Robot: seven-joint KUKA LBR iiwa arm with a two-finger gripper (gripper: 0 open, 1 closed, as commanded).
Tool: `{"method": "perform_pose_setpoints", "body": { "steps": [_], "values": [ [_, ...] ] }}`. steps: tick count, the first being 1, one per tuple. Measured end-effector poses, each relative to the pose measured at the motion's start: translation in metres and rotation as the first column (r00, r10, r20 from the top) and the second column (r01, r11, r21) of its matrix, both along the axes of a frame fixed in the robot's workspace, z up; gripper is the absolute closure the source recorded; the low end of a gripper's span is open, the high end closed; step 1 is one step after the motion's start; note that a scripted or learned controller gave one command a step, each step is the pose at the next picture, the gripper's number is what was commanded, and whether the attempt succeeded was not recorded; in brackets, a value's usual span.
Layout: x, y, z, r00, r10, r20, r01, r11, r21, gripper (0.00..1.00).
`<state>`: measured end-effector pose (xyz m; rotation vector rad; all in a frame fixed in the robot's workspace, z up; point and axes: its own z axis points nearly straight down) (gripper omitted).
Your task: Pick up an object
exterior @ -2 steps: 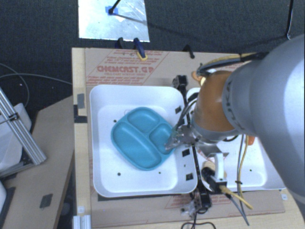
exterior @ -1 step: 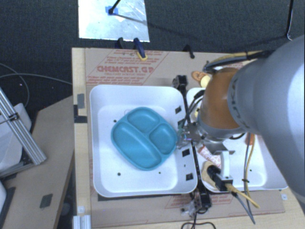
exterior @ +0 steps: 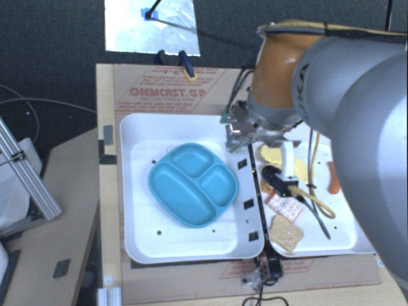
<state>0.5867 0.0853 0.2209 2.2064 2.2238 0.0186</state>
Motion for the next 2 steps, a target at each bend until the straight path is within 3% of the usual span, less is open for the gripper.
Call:
{"method": "perform_pose_setpoints", "body": {
  "steps": [1,2],
  "values": [
    [-0.092,0.02,-0.039,1.0,-0.006,-0.023,0.006,1.0,-0.001,1.0],
    [-0.092,0.048,0.079,1.0,0.0,-0.003,0.0,1.0,0.002,1.0]
  ]
}}
